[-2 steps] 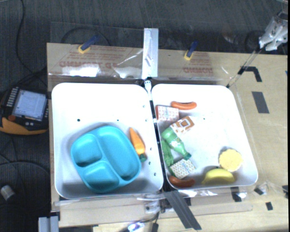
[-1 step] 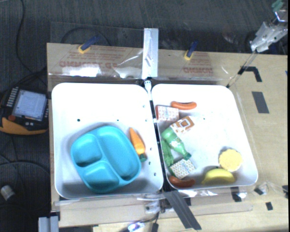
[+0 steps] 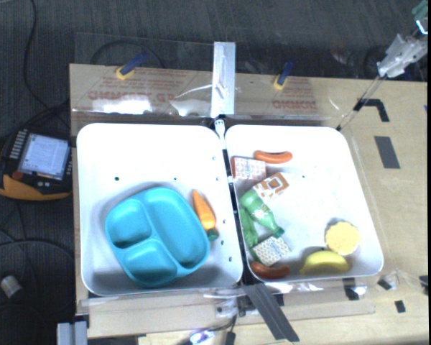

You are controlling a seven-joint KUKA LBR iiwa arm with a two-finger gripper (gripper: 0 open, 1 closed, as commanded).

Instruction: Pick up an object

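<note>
Orange carrot (image 3: 202, 210) in the left bin (image 3: 129, 149), touching the blue tray (image 3: 154, 232), long axis near-to-far, slightly slanted. Red sausage (image 3: 273, 157) lying crosswise at the far end of the right bin (image 3: 323, 164). Tool state: cannot tell.

Blue tray (image 3: 156, 233), orange carrot (image 3: 203, 212), green bottle (image 3: 256, 215), yellow banana (image 3: 323, 262), white bins (image 3: 93, 185).

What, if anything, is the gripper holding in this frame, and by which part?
Nothing seen held. The blue divided plate and carrot lie in the left bin; the banana and green bottle lie in the right bin.
</note>
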